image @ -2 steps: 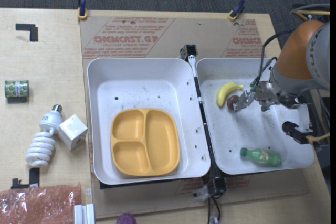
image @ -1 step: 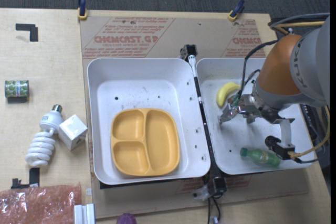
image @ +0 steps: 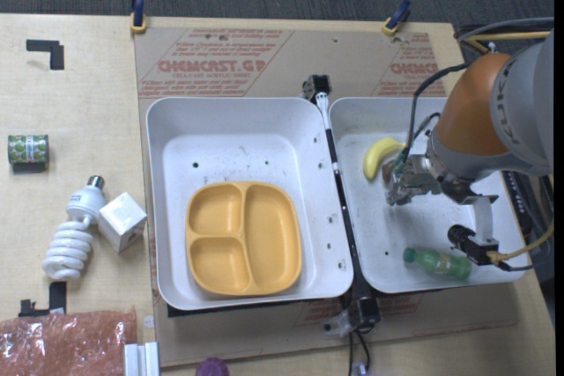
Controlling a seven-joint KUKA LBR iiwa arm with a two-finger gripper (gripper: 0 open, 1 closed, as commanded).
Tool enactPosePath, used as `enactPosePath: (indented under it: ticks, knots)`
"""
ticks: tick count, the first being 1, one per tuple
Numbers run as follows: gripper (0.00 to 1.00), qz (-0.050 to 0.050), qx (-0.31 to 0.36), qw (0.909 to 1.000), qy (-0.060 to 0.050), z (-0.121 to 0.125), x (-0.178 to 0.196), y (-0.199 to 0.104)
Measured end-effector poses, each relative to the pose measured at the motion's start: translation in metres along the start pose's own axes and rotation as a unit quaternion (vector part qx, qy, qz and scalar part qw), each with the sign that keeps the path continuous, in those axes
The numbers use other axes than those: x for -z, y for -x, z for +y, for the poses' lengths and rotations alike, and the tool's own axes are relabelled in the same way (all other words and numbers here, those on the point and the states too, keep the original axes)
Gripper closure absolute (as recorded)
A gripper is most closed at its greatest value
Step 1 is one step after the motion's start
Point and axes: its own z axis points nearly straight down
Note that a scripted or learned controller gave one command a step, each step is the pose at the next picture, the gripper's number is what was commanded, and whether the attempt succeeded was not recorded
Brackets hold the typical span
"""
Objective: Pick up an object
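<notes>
Banana (image: pixel 382 156): I see it lying in the right bin (image: pixel 379 264), upper left part, just beside the gripper (image: pixel 398 189).
The gripper hangs low over the bin floor; I cannot tell how its fingers stand. Green bottle (image: pixel 436 261) lies near the bin's front edge. Left bin (image: pixel 238 123) holds a yellow divided tray (image: pixel 243 238).

Left bin (image: pixel 167 189) has a yellow divided plate (image: pixel 244 237) sitting in it. Out on the bench to the left: a spiral bulb (image: pixel 73 229) just beside a small white box (image: pixel 122 221), a green can (image: pixel 28 151) further up, and pink mesh (image: pixel 62 345) down in the corner.
</notes>
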Motion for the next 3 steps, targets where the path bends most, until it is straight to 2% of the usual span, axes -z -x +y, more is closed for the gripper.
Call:
enactPosePath:
  ticks: [1, 2, 3]
  knots:
    - [1.0, 0.0, 0.001, 1.0, 0.0, 0.044, 0.015, 0.059]
    - [0.0, 0.0, 0.001, 1.0, 0.0, 0.044, 0.015, 0.059]
    - [0.0, 0.0, 0.0, 1.0, -0.001, -0.003, -0.01, 0.031]
